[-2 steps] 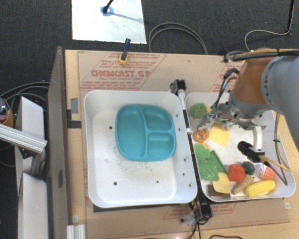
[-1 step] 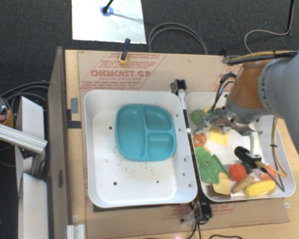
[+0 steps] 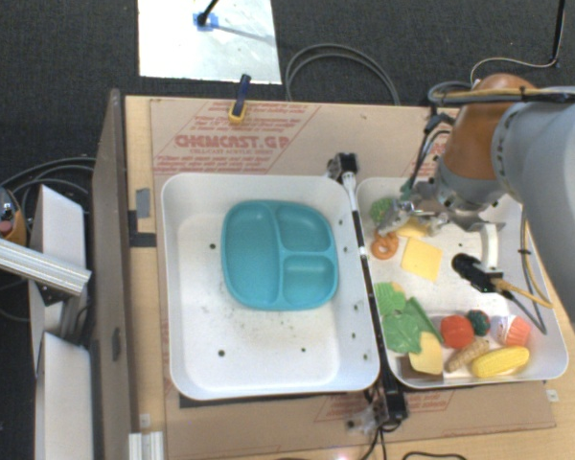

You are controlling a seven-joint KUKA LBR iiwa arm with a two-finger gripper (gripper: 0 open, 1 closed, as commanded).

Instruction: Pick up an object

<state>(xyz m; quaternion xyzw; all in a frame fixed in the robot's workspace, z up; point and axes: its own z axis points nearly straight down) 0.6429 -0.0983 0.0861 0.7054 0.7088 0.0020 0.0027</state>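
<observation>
My gripper is low over the far left corner of the right bin, at the end of the grey arm with its orange band. A small green piece lies right beside it, on its left. Just in front of it sit an orange round piece and a yellow cheese slice. Nearer the front are green lettuce, a red tomato, a yellow wedge and a yellow corn cob. I see nothing lifted.
The left bin holds a teal divided plate. A thin white rod runs along the rim between the two bins. An orange-pink piece lies at the right bin's front right. The arm covers that bin's far right.
</observation>
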